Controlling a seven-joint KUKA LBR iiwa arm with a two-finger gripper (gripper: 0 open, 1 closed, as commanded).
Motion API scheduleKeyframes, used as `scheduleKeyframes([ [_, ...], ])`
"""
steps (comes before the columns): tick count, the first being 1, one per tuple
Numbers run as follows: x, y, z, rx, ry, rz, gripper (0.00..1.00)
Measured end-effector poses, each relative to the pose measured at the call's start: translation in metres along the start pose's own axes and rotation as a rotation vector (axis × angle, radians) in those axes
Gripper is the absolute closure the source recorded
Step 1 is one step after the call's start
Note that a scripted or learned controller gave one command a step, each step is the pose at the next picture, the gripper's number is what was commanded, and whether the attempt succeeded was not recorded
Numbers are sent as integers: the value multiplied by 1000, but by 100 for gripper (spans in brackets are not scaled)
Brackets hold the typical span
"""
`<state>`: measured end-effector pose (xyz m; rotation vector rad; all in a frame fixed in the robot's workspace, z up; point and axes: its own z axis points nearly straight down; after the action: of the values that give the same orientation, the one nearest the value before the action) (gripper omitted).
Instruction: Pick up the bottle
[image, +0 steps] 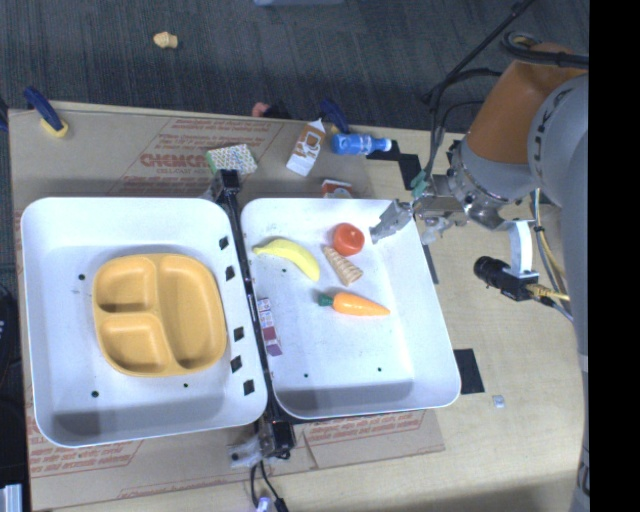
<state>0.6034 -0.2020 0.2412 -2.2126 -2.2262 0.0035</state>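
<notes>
The bottle (355, 145) is small and blue with a pale cap end. It lies on its side on the cardboard behind the right bin (430, 340), outside both bins. My gripper (411, 227) hangs over the right bin's back right corner, below and to the right of the bottle and well apart from it. Its two grey fingers (386, 223) stand open with nothing between them.
The right bin holds a banana (288, 255), a red tomato (348, 238), a wafer cone (343, 265) and a carrot (353, 304). A yellow divided plate (160, 312) lies in the left bin (40, 300). A small carton (305, 148) and a patterned packet (232, 158) lie near the bottle.
</notes>
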Motion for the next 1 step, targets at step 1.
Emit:
scheduleKeyframes([
  [1,46,53,147,2,1,295,0],
])
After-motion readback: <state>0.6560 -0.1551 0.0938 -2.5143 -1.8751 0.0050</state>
